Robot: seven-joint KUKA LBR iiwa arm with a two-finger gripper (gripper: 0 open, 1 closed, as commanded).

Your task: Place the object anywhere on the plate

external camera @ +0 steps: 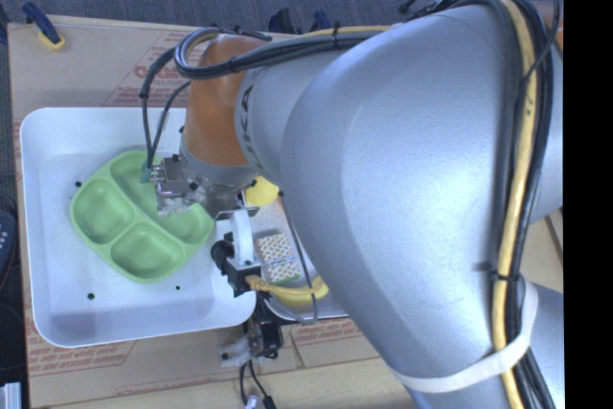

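In the camera view the arm (pixel 402 187) fills most of the right side and bends down over the left bin (pixel 57 302). The orange band (pixel 215 120) sits directly above the wrist. The pincer (pixel 170 185) hangs low over the green plate (pixel 144 249), above the ridge where its compartments meet. The wrist hardware hides its tip from this angle, so I cannot tell whether the pincer is spread, pressed together or pinching anything.

The plate lies tilted in the bin, running left of and below the pincer. The compartments that show look bare. A black cable (pixel 153 110) loops from the wrist, up and left of the pincer.

Just right of the pincer, tucked under the arm, is a yellow thing (pixel 261 192). Below and to the right is a patterned block (pixel 276 254), near the bin wall. Which one is the task's object cannot be told, and neither is on the plate.

Judging by the pose, the pincer is over the plate because that is the drop spot. Whether it carries a load is hidden.
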